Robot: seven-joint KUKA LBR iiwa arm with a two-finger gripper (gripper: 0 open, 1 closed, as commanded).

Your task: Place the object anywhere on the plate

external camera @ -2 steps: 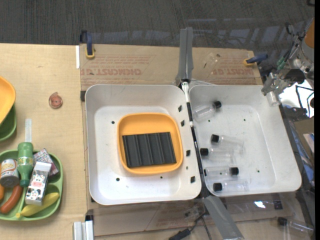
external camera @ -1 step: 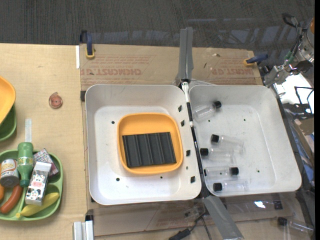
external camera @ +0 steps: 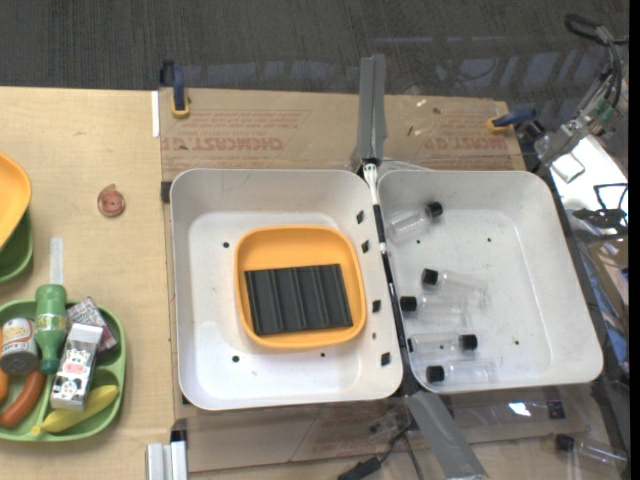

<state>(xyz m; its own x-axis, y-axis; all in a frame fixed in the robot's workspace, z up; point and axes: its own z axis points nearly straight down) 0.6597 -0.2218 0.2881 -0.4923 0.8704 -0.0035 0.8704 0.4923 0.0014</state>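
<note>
The 5 clear plastic vials with black caps (external camera: 448, 313) lie loose in the right white bin (external camera: 530, 223), well apart from the orange square plate with its dark ribbed insert (external camera: 300, 288) in the left bin (external camera: 200, 268). They look light, stiff and slippery, likely to roll; gripping across the body near a cap seems best. Their transparent bodies are hard to trace. The claw's state cannot be told.

At the far right edge of the scene stands a cluster of pale grey and white hardware (external camera: 590, 120), blurred and cut off by the frame. Thin dark looping cables (external camera: 603, 43) rise over it and trail down its near side. Whether this cluster is part of the robot's own body (its mount, perhaps, or a link) cannot be told at this size.
</note>
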